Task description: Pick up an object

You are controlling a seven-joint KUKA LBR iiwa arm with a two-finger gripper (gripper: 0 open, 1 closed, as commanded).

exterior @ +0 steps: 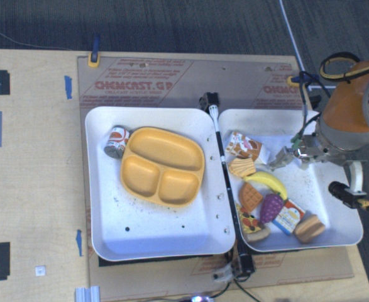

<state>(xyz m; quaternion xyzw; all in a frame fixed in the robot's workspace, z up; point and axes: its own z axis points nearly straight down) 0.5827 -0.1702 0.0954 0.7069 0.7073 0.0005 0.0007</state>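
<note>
The left bin is occupied by a yellow divided tray, with a small can lying against the tray's 9 o'clock edge. The right bin is crowded along its left half: a snack packet at 12 o'clock of the pile, a cracker just below it, a banana at the centre, a waffle and purple grapes touching beneath it, a small carton and a bread roll at 5 o'clock. The gripper is seen at 1 o'clock of the banana, near the snack packet, low over bare bin floor. Nothing is seen between its tips; how far it is parted cannot be told. The grey arm with its orange band covers the bin's 2 o'clock corner.
</note>
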